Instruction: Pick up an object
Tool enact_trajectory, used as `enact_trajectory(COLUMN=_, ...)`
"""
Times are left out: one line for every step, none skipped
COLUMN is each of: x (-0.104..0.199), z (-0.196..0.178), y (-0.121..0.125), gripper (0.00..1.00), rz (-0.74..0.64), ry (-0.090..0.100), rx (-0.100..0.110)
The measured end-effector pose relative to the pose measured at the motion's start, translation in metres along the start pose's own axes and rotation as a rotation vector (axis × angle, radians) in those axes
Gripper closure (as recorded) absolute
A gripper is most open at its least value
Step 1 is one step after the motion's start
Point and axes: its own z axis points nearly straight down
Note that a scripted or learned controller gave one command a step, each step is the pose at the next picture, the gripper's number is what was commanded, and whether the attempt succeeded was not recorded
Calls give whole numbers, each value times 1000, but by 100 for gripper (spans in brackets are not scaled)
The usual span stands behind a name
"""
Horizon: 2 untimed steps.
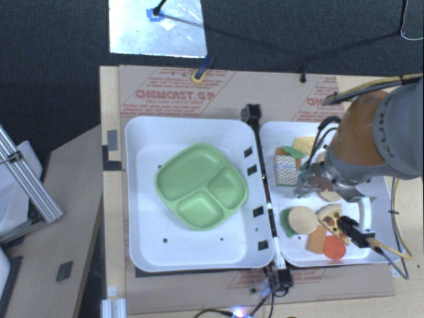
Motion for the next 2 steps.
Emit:
enact_trajectory(x=-7, z=-44, y=2, gripper=100, rz=0, ry=1, rx=5)
enact_trajectory(x=-9, z=-90, y=11, gripper=100, rz=-2, ry=0, rx=2)
